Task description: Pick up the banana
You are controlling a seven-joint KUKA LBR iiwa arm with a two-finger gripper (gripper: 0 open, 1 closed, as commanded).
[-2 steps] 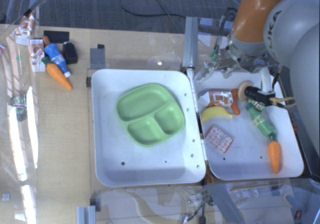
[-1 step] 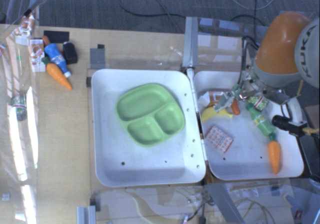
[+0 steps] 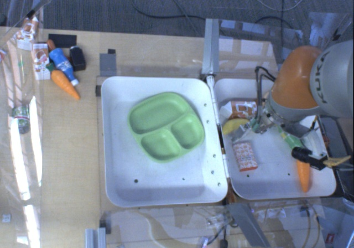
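Camera view: your end effector (image 3: 255,125) sits low at right of centre, just beside the banana (image 3: 233,126); its state cannot be told. You have not yet lifted it.

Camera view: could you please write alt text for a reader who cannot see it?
The grey arm's gripper is low in the right bin beside the banana. The left bin holds a green divided plate.

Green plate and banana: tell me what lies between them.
In the camera view, the raised rims where the left bin and right bin meet lie between the green plate and the banana.
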